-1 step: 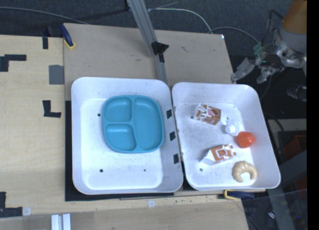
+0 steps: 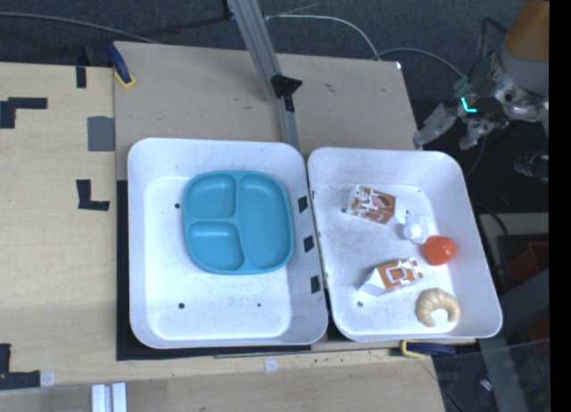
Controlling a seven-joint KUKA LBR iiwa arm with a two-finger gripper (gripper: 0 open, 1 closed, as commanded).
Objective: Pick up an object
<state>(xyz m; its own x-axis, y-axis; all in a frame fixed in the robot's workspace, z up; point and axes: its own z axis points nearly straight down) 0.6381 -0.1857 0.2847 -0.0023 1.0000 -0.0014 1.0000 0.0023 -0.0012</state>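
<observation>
The left bin (image 2: 152,312) is the larger-looking of the two white trays and holds a blue divided plate (image 2: 238,222), three compartments, lying flat toward its upper middle. The right bin (image 2: 464,187) touches it along the centre seam and holds all the small items. The gripper (image 2: 453,125) hangs beyond the right bin's upper right corner, above dark floor, fingers spread apart with nothing between them. In the right bin, a small brown-and-white carton (image 2: 372,204) lies near the top, a second, similar carton (image 2: 393,276) lower down, a croissant (image 2: 437,307) at the bottom right corner, a red ball-like object (image 2: 439,250) near the right wall, and a small white piece (image 2: 415,227) just beside it.
</observation>
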